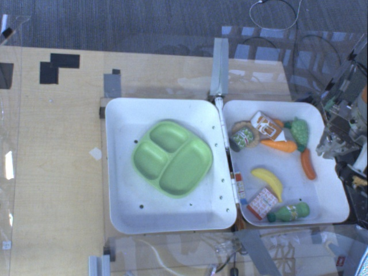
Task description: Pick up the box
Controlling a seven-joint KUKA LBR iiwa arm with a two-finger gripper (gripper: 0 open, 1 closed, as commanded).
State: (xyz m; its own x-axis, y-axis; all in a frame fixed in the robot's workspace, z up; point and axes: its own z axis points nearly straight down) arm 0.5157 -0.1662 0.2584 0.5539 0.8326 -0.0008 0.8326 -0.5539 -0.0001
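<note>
Box [263, 202] by bottle [290, 213], near edge of right bin [330, 119].
Not yet lifted; gripper [332, 147] at bin's right rim, grip state unclear.

No text can be read: the print on the box [263, 202] at the right bin's [330, 117] near edge and on the carton [267, 126] by its far edge is blurred.
</note>
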